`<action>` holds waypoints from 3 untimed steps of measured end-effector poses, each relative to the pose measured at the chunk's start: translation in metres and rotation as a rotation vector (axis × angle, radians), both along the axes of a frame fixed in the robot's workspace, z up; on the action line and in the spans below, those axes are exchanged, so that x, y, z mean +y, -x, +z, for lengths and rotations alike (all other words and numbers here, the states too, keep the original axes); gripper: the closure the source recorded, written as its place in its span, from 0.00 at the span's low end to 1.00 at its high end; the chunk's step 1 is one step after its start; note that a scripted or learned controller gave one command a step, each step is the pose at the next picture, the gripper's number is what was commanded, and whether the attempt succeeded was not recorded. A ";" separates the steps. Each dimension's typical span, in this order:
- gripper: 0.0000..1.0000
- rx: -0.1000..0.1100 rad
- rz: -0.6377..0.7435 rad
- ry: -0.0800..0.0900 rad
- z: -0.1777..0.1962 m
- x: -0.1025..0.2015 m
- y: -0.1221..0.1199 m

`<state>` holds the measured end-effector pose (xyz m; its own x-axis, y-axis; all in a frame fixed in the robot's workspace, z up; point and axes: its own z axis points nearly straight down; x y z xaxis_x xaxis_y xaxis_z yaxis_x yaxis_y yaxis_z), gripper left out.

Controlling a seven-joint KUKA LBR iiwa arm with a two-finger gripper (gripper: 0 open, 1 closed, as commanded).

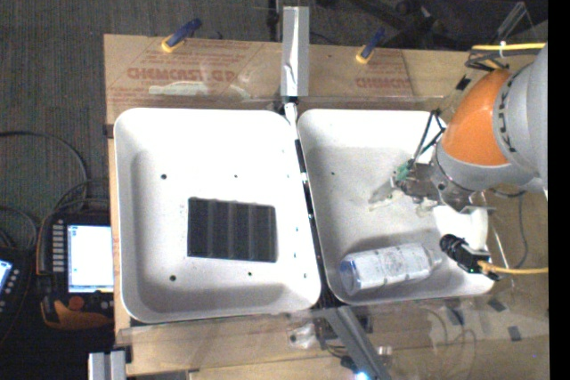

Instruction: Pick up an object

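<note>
A clear plastic bottle (392, 267) with a pale label lies on its side along the front wall of the right bin (347, 147). A flat black ribbed pad (232, 230) rests in the middle of the left bin (151, 147). My gripper (392, 190) hangs low over the middle of the right bin, pointing left, a short way behind the bottle and apart from it. The grey arm with its orange band (476, 129) reaches in from the right and hides the right bin's far right side.
A metal upright (295, 49) stands behind the seam between the bins. Two clamps (181, 34) hold the cardboard backing. A black-and-yellow cable (468, 255) runs near the bottle's cap end. A handheld pendant (85, 258) sits left of the bench.
</note>
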<state>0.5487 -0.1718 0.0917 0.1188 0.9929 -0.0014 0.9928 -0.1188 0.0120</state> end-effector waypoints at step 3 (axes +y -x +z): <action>0.00 0.014 -0.303 -0.004 0.078 -0.040 0.065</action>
<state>0.4837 -0.2114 0.1695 0.4097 0.9122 -0.0012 0.9122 -0.4097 -0.0023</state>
